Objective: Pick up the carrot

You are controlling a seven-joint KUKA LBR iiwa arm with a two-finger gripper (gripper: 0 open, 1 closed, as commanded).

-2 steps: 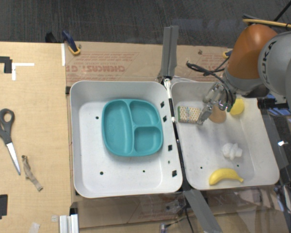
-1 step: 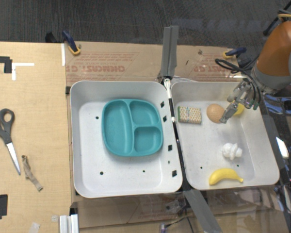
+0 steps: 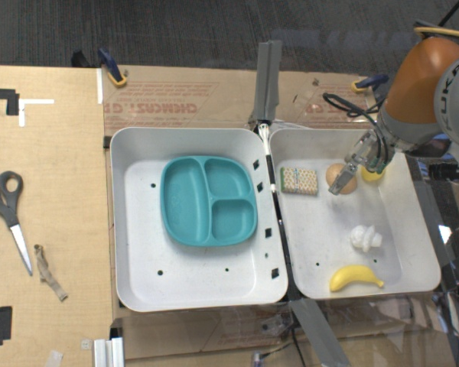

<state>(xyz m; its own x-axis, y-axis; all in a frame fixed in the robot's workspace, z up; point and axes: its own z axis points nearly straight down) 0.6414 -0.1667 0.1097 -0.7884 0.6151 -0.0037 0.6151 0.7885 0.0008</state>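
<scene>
Two white bins [image 3: 122,228] on a tan bench [image 3: 46,205]. Teal divided plate [image 3: 209,202] in the left one. In the right: yellow banana [image 3: 356,279], white lumpy item [image 3: 365,238], beige block [image 3: 299,180] with a speckled green pattern, tan rounded piece [image 3: 340,177], and a small yellow thing [image 3: 372,173] (half hidden). Grey arm [image 3: 424,82] with orange band. Grey-handled scissors [image 3: 10,212].
</scene>
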